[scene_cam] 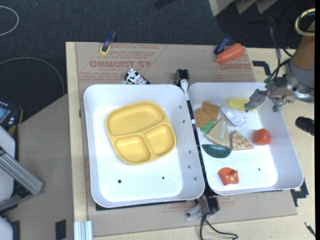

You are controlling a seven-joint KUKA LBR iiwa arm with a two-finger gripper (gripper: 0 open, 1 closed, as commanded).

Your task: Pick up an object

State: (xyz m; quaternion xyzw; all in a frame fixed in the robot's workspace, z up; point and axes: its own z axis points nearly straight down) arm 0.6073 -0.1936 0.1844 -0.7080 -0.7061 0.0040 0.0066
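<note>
The gripper (264,100) hangs over the far right part of the right bin (285,156), and whether it is apart or together cannot be told (it looks small and blurry). Nothing seems to sit in it. A yellow piece (238,104) lies just left of the gripper, so that is probably the easiest thing to grab; the arm should come straight down over it. Close by, a white piece (233,116) and crackers (207,115) crowd in, and could get bumped. The red ball (261,136) lies nearer, more alone.
</note>
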